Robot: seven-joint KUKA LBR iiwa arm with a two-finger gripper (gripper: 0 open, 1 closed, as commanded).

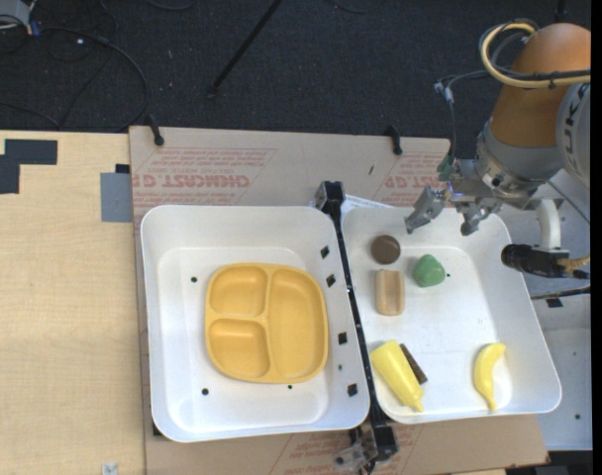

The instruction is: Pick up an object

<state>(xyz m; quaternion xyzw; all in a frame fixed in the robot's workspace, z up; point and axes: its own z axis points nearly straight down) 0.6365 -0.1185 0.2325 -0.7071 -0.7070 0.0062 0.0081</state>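
Small round green object (429, 270) lying ungrasped in right white bin (524, 295); gripper (446, 216) hovering above, fingers spread open, approaching; descending needed next.

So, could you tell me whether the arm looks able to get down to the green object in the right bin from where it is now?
Probably yes. The gripper hangs open over the right bin's far edge, and the green object lies just in front of it with bare floor around it, apart from the brown round piece and tan block.
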